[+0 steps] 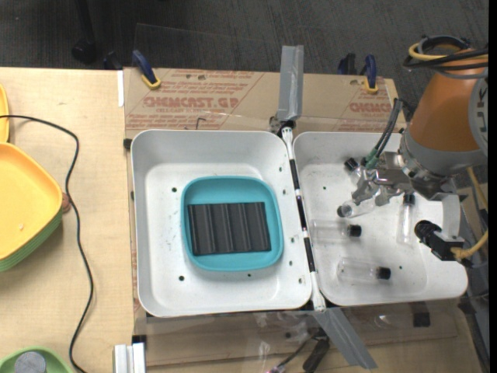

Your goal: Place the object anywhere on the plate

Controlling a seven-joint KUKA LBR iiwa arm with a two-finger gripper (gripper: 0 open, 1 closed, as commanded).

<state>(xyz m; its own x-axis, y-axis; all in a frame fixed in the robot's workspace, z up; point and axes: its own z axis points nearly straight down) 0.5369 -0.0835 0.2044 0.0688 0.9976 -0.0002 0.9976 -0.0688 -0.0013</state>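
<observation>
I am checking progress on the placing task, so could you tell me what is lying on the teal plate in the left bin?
A dark ribbed rectangular insert covers the centre of the teal plate; whatever lies beneath it is hidden.

Glossy white plastic bins [155, 286]; teal plate [231, 263] smooth plastic (ribbed dark centre).

- A dark grey carpet [233, 14] covered the floor beyond the bench's far edge.
- A chair base [101, 41] with castors stood on it near the far left.
- The light wooden bench [62, 301] carried a brown cardboard sheet [210, 95], held by blue-handled clamps [145, 67].
- A black cable [70, 208] trailed across the bench's left side.
- Yellow dishes [23, 208] sat stacked at the left edge.
</observation>
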